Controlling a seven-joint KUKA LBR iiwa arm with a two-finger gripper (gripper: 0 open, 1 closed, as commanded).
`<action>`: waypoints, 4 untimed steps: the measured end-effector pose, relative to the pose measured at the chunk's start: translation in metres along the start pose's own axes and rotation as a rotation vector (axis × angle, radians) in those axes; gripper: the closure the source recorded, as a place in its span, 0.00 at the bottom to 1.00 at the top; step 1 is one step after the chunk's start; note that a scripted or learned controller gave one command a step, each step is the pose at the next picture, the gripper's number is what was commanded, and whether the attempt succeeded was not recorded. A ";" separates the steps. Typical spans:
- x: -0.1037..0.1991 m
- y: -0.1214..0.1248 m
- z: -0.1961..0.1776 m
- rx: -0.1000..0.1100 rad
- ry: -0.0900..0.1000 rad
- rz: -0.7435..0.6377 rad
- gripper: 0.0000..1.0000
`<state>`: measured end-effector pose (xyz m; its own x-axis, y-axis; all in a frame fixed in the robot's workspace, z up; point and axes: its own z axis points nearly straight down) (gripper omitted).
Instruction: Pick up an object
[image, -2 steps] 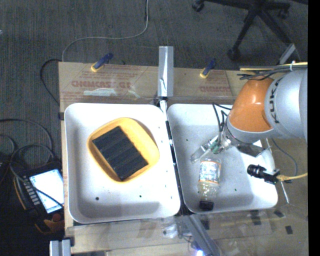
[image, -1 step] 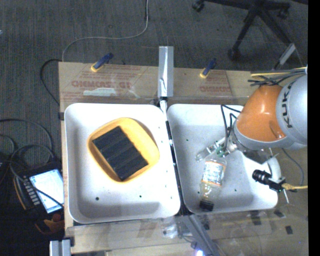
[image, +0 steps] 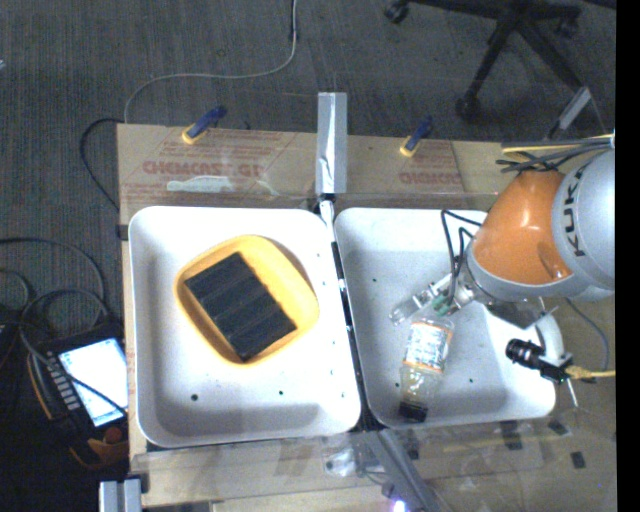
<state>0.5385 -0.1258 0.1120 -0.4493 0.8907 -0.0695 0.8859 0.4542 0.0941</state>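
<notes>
**Camera view: bottle lying flat just under the claw, grip state unreadable**

Claw (image: 424, 303) low over the right bin (image: 372, 300), hanging off the grey arm (image: 600, 225) with its orange band (image: 520, 240). Cannot tell whether released or clenched: pale, glassy and blurred against the white bin floor. Nothing seen grasped.

Task item: clear plastic bottle (image: 426, 348) with a paper label, lying on its side on the same bin floor, directly below the claw in frame. Long axis close to the frame's vertical, leaning slightly: dark cap (image: 412, 410) at the far end from the claw, pointing at the near bin wall and a touch left; base end up just beside the claw. Contact between base end and claw: cannot tell, the two blur together there.

Right of the claw and lower: small black cylindrical fitting (image: 524, 352) with a yellow cable, near the bin's right wall.

Well left of the claw, across the divider: left bin (image: 150, 330) with a yellow dish (image: 292, 262), and a black ridged block (image: 241, 305) lying in it, turned diagonally.

Up-frame from the claw, beyond the bins: cardboard sheet (image: 230, 160), two blue-and-yellow clamps (image: 203, 124) (image: 416, 134) on its far edge.

Far left of the claw, on the floor: lit tablet (image: 92, 377).
</notes>
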 end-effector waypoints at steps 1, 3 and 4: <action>-0.002 -0.007 -0.004 -0.007 -0.013 -0.023 0.00; -0.019 -0.020 0.013 0.056 0.028 -0.010 0.00; -0.013 -0.023 0.007 0.075 0.057 -0.010 1.00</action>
<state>0.5247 -0.1475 0.1037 -0.4625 0.8865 -0.0137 0.8863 0.4627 0.0191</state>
